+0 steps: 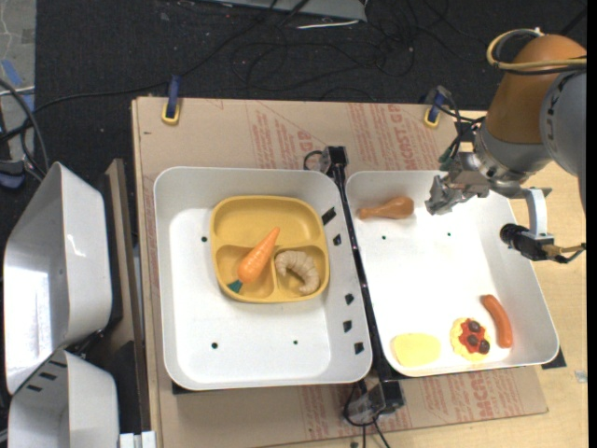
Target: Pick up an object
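A cardboard-covered bench [280, 129] stands on dark floor [84, 35] strewn with black cables [280, 35].

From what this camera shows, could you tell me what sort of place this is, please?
Probably a robotics lab bench for grasping trials: a robot arm reaches over two white bins holding toy food such as a carrot and a chicken drumstick, with loose cables on the floor.

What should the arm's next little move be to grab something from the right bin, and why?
Probably a short shift toward the view's left and down, onto the drumstick. The gripper sits at the far end of the right bin just beside the drumstick, with nothing seen between its fingers, and the sausage, the yellow slice and the small pizza lie along the near edge, much farther off.
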Controlling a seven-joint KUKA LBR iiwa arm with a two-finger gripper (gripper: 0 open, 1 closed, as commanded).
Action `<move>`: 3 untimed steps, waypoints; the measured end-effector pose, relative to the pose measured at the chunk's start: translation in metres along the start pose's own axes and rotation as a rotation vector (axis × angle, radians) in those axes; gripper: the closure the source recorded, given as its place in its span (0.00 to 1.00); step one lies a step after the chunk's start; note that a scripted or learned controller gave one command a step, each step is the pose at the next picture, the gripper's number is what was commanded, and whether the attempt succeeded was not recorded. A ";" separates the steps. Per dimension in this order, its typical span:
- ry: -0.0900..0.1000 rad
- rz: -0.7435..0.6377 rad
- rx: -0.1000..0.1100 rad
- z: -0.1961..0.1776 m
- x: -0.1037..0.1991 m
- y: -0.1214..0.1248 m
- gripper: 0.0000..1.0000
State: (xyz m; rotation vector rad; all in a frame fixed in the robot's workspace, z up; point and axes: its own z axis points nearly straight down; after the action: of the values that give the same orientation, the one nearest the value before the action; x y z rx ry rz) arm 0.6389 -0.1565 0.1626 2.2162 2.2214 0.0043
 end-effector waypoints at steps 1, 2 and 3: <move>-0.001 0.000 -0.001 -0.053 0.000 0.001 1.00; 0.002 -0.005 0.005 -0.055 0.058 -0.010 1.00; 0.003 -0.004 0.006 -0.063 0.111 -0.039 1.00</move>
State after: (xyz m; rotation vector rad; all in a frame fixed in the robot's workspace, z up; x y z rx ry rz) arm 0.5989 -0.0460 0.2254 2.2157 2.2307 0.0001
